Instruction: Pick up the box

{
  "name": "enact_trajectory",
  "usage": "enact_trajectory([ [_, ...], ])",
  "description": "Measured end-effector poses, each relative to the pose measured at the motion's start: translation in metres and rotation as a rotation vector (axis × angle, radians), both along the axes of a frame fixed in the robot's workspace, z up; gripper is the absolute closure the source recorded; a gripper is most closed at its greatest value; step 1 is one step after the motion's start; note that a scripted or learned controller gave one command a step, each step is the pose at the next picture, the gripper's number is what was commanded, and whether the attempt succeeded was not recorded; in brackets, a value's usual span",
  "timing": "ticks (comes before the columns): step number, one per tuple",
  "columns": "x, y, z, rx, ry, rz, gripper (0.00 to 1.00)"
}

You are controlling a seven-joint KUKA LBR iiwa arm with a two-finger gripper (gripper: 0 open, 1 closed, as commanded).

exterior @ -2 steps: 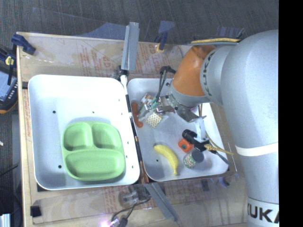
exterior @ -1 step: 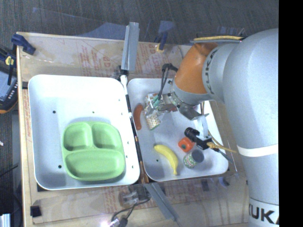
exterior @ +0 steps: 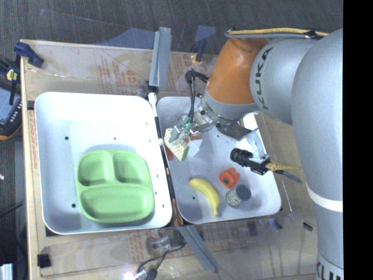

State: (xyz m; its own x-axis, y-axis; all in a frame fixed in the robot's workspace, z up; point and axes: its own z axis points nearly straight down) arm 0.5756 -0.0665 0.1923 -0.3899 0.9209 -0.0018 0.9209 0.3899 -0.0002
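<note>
Small pale printed cardboard box sits tilted at the left wall of the right white bin, just beneath my end effector. Yellow banana, orange cup and round can lie nearby.

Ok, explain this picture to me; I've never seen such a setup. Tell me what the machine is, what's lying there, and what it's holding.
This is one camera fixed above a bench, looking down at a slant. The big grey and orange thing is a robot arm reaching in from the right. Its gripper is low over the right bin's upper left corner, right at a small box; whether it actually holds the box can't be told from here. That bin also has a banana, an orange piece and a small can. The left bin holds a green tray.
</note>
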Motion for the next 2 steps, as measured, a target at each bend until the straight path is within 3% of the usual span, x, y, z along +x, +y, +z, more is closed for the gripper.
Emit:
enact_trajectory([
  [1, -0.030, 0.042, 0.022, 0.002, 0.005, -0.227, 1.00],
  [2, 0.017, 0.055, 0.024, 0.001, 0.001, 0.082, 1.00],
])
